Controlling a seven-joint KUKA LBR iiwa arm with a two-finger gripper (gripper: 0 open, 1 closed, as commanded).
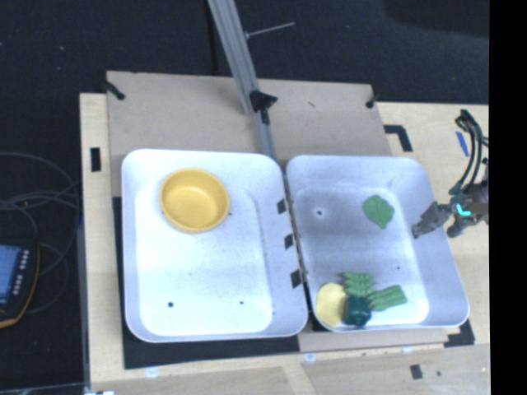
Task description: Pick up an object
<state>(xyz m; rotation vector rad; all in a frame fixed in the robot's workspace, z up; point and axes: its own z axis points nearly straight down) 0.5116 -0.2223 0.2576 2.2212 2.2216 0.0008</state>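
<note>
At the right edge of the frame, the gripper hangs just over the right rim of the right bin; how it is set cannot be told at this size, and no object sits in it. The candidates lie in that bin: a green leafy piece near the upper middle, standing alone, and at the lower edge a crowded cluster of a yellow round piece, a dark teal piece and a green ridged toy, touching one another. A yellow bowl rests in the left bin. The cluster looks risky: a descent there could strike a neighbour or the bin wall and close on nothing.
</note>
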